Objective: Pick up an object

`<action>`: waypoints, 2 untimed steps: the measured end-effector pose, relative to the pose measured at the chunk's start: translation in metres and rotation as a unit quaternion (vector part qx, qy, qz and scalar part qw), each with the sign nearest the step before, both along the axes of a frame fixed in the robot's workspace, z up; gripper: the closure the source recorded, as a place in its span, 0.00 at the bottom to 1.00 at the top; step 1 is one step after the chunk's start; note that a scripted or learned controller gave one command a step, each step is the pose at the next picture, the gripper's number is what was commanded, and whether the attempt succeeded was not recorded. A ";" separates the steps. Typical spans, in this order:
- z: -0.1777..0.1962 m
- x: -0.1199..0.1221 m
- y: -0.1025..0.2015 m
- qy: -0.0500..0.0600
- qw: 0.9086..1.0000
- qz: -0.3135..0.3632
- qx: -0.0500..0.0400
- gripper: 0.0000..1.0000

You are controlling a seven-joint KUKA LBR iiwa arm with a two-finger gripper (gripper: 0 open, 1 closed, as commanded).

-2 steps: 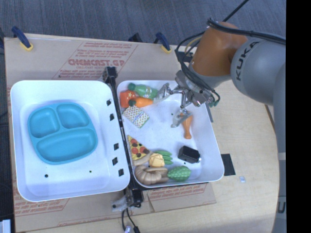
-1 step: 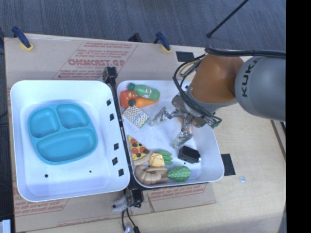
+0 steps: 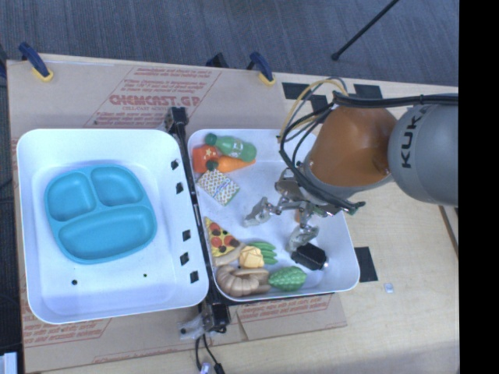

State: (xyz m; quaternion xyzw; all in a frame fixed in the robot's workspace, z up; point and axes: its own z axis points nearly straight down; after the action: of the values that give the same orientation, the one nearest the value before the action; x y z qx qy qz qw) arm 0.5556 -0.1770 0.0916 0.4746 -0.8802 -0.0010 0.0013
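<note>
A robotics laboratory: a grey industrial arm with an orange band reaches over two shallow white plastic bins set on flattened brown cardboard, clamped by blue-and-yellow spring clips along the pale wooden counter's far edge, grey carpet beyond.

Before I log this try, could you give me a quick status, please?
Gripper open, low in right bin. Holding nothing. Toy food piled along bin's left side and near edge.

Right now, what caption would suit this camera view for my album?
The gripper hovers open inside the right bin among toy food, beside a blue tray.
</note>
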 end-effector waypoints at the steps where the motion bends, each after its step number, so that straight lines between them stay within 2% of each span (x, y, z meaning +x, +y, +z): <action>1: 0.011 0.001 0.001 0.000 1.000 0.001 0.000 1.00; 2: 0.010 0.001 0.001 0.000 1.000 0.001 0.000 0.00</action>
State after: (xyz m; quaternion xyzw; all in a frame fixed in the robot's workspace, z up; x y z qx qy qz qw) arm 0.5566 -0.1762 0.1020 0.4751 -0.8799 -0.0011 0.0011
